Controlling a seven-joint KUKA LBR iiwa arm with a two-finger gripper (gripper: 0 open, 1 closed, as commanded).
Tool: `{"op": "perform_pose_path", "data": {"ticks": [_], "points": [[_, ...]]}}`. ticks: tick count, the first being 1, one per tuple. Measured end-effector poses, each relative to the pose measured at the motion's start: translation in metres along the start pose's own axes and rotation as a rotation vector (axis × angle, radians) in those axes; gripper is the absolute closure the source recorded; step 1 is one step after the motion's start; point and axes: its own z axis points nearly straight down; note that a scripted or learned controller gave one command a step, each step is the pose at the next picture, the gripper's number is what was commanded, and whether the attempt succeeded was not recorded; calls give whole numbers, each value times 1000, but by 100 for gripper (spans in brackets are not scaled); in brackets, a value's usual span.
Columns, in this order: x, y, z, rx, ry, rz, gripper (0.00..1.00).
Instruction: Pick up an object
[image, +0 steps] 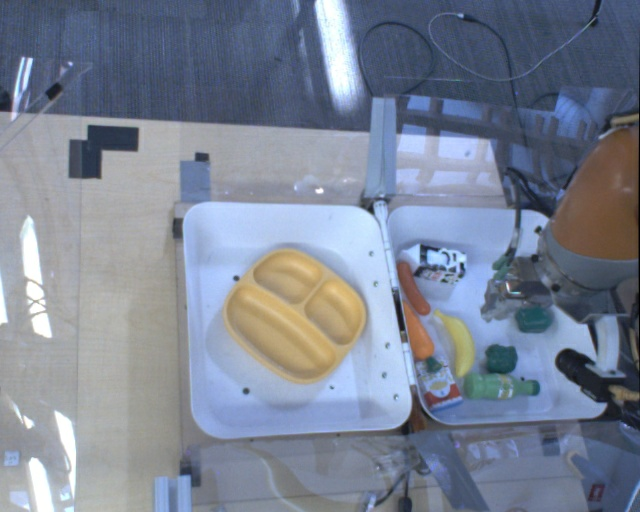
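Note:
The right bin (470, 228) holds several small items: a black-and-white carton (440, 263), a red-orange carrot (412, 288), a second orange carrot (420, 336), a yellow banana (460, 342), a green bottle (500, 386) lying on its side, a small dark green piece (500, 357), another green piece (533, 320) and a printed packet (443, 385). My gripper (500, 298) hangs over the right half of this bin, just left of the green piece and above the dark green one. Nothing shows as held in it.
The left bin (200, 300) holds a yellow divided plate (295, 313). A metal divider (380, 160) runs up from between the bins. The arm's orange band (605, 195) and grey wrist cover the right bin's far right side. Cables lie at the back.

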Motion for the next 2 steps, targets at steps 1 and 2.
{"op": "perform_pose_path", "data": {"ticks": [1, 2], "points": [[-9, 9, 112, -27, -5, -190, 0], [-18, 79, 120, -34, -10, -231, 0]]}}
